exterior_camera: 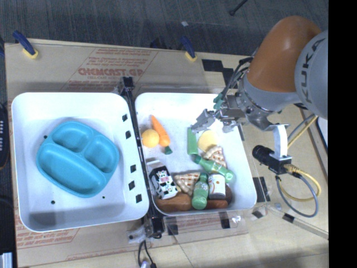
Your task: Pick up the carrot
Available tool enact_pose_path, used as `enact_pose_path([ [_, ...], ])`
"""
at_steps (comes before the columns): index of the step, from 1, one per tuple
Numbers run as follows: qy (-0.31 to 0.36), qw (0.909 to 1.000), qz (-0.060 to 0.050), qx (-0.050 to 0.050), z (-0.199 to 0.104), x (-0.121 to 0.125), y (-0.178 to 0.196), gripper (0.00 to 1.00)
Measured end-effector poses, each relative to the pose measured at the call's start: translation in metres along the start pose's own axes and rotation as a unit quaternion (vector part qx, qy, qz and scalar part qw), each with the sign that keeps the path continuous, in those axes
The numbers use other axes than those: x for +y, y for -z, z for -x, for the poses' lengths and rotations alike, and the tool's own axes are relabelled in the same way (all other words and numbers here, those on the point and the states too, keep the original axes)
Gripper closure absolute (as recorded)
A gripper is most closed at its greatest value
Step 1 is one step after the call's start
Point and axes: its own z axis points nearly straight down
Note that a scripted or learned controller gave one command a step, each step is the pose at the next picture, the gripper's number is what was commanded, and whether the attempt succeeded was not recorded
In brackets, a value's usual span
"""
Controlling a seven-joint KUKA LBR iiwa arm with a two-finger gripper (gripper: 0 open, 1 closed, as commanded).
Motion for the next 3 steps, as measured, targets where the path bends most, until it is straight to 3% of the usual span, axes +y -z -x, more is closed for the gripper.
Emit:
enact_pose_path([
  [1,-0.16,0.987,-0.005,0.001,-0.016,0.064,-0.122,0.0],
  [2,-0.161,0.9869,-0.004,-0.001,-0.029,0.064,-0.195,0.0],
  [3,-0.158,0.9875,-0.004,-0.001,-0.029,0.065,-0.182,1.0],
])
